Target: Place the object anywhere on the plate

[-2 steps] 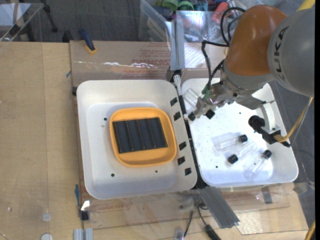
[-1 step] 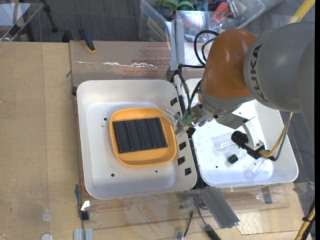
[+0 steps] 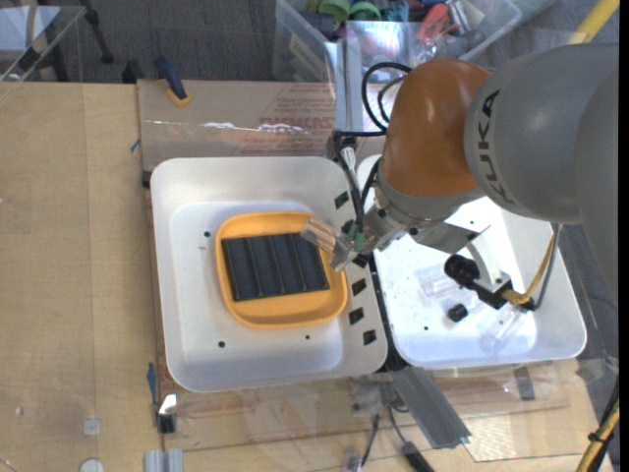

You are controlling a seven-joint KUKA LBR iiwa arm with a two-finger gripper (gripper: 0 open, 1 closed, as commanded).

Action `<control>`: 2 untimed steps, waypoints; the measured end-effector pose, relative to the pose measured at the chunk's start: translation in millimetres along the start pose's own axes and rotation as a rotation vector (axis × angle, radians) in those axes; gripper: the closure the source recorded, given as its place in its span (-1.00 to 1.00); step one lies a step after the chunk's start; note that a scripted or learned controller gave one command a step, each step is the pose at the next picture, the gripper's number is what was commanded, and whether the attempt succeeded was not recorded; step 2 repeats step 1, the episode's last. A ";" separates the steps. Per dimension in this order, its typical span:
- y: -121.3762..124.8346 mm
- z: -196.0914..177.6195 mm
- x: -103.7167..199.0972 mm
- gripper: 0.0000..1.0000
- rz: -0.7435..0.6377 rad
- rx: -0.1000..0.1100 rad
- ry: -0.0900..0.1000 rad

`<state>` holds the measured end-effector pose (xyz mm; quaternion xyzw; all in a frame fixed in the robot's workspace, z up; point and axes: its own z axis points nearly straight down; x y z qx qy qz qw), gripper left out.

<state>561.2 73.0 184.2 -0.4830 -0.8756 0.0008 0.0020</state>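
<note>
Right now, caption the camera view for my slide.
KUKA arm holds its pincer over the right rim of an orange plate bearing a black ribbed slab, in the left white bin.

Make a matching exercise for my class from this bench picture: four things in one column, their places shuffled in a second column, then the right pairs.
Things
1. orange rounded-square plastic plate
2. black ribbed rectangular slab
3. small black round piece
4. clear plastic tub of colourful toys

Places
A. in the white bin on the view's right
B. behind both bins, at the top of the view
C. in the white bin on the view's left
D. lying on the plate

Pairs: 1-C, 2-D, 3-A, 4-B.
</note>
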 end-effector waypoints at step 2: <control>-0.1 0.0 -0.3 -1.00 0.001 0.000 0.000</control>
